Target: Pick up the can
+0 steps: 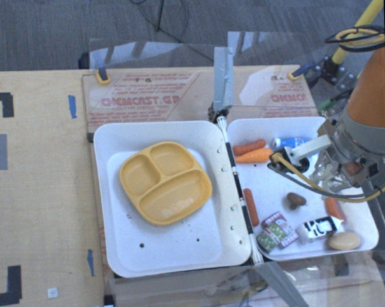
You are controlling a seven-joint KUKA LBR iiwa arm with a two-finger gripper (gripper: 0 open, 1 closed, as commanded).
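1. One can (275, 232) is what I take the task's thing to be: a short can on its side with a printed label, in the near-left part of the right bin (368, 240), close to the wall that divides it from the left bin (114, 248).
2. The gripper (330, 172) hangs over the right middle of the right bin, half buried in its own cables (295, 170). Whether it is wide or narrow I cannot tell from this view, and nothing is seen held in it.
3. The can lies to the left of the gripper and nearer the viewer, apart from it; a brown lump (296, 200) sits between the two.
4. The step in hand looks like the approach. To do it well, carry the gripper left and toward the near edge until it stands above the can, keeping high enough to pass over the brown lump.
5. Turn the wrist so the grip closes across the can's round body, not along its length, since a lying can may roll.
6. Mind the neighbours: a black-and-white item (323, 226) lies just right of the can, and a red sausage (250, 206) just beyond it on the left.
7. The yellow plate (166, 182) in the left bin plays no part.
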